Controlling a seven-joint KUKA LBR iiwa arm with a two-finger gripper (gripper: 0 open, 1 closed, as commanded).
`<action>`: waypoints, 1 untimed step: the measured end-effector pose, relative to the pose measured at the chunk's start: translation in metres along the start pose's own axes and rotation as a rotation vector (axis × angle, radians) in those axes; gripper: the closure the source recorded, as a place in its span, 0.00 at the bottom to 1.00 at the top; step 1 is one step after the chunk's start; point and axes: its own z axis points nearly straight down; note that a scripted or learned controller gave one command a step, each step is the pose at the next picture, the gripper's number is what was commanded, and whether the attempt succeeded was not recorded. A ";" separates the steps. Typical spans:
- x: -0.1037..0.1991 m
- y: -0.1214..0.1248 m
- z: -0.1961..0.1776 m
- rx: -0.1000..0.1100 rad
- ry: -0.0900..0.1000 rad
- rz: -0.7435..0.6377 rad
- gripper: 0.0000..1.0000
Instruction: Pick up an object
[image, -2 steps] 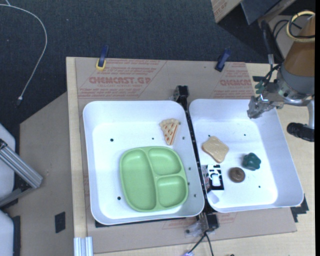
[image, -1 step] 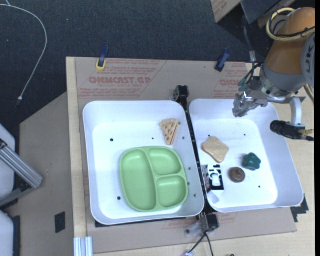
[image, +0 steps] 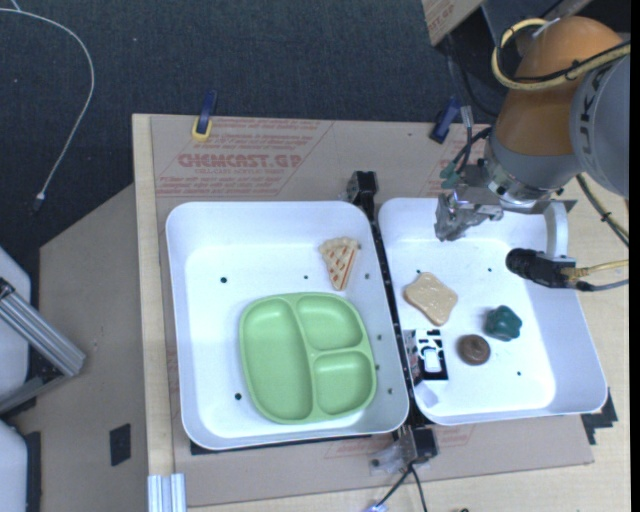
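Observation:
My gripper (image: 455, 226) hangs over the far left part of the right bin (image: 560, 390), with nothing visible between its fingers. In that bin lie a tan slice of toast (image: 430, 297), a teal lump (image: 503, 322) and a small brown round piece (image: 474, 349). The toast sits a little in front of the gripper. In the left bin (image: 200, 300) a waffle-like wedge (image: 340, 261) lies beside a green divided plate (image: 305, 356).
The two bins meet along a black divider (image: 385, 290). A black and white tag (image: 430, 355) sits at the right bin's left wall. A black cylinder with cable (image: 540, 267) hangs over the right bin. Cardboard (image: 240, 150) lies under the bins.

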 end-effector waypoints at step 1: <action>0.048 -0.008 -0.002 0.001 0.000 0.000 1.00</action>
